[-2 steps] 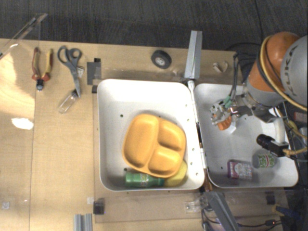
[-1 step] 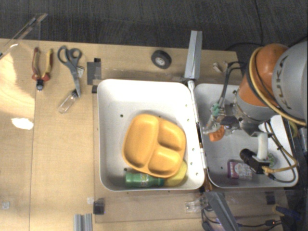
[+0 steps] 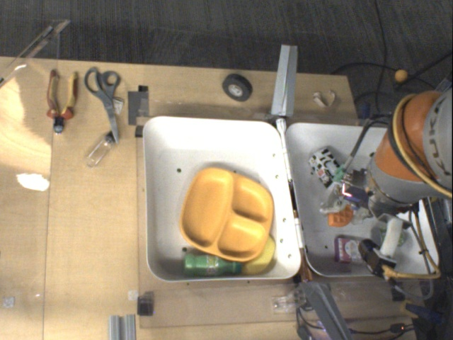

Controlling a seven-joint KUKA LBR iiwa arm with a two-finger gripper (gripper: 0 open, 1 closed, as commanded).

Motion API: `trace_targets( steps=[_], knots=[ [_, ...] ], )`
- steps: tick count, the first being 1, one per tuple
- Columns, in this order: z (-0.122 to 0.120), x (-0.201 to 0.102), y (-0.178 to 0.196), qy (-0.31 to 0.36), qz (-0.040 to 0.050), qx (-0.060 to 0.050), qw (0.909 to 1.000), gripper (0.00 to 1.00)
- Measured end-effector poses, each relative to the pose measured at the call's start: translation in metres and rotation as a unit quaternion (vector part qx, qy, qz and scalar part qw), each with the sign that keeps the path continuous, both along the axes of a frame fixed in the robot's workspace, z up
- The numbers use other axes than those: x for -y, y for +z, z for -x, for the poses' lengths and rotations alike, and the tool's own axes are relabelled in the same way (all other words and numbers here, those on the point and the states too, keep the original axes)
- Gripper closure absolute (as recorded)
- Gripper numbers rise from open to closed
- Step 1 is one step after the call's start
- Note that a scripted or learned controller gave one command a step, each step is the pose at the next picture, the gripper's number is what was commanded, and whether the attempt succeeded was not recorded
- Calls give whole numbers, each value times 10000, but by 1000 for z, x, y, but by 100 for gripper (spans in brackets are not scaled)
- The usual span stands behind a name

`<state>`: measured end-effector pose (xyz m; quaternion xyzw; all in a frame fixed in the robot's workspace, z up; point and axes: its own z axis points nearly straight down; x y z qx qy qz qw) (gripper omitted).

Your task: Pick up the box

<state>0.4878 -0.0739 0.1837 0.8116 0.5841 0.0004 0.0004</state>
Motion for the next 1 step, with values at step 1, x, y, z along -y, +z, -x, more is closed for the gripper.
trace_targets(
  steps=[1],
  knots=[
    [-31,116,36,607,13,15,9982,100]
  ],
)
